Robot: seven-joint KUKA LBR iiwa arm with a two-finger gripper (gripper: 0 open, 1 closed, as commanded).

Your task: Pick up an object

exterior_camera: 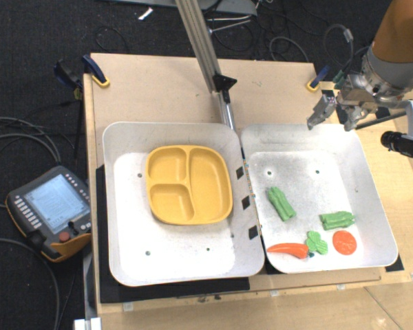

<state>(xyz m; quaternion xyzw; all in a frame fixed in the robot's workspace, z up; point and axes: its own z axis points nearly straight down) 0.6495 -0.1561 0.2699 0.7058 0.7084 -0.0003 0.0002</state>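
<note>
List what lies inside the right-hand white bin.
Inside the right-hand shallow white bin: a long green ridged toy vegetable, a shorter green piece, a small leafy green piece, an orange carrot-like piece and a round orange-red slice. Anything beneath them is covered.

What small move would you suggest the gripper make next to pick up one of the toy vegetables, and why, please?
Probably travel toward the camera and lower over the long green toy vegetable. The gripper hangs open above the right white bin's far edge, holding nothing, and that piece lies apart from the others, the nearest one.
</note>
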